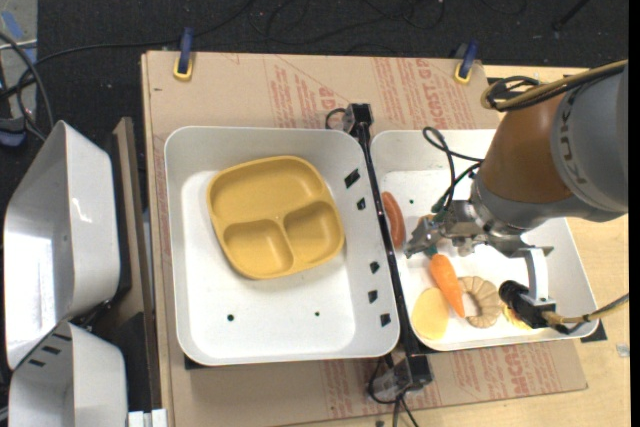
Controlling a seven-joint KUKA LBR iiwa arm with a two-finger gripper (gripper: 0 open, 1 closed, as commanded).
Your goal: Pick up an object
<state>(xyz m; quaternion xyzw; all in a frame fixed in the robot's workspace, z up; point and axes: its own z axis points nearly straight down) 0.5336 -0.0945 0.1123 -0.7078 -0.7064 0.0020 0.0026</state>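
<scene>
In the left white bin (200,315) lies a yellow three-compartment plastic plate (275,215), broad and flat, awkward to pinch except at its rim. In the right white bin (585,300) a red sausage-like toy (394,218) lies by the divider, and an orange toy carrot (447,283) sits just below my gripper (432,233), between a pale yellow round piece (431,315) and a tan ridged toy. The carrot looks light, stiff and slick; I judge its thick middle the best hold. Whether my gripper is open, I cannot tell. The brown board surface (260,80) stands over dark floor strewn with cables.
</scene>
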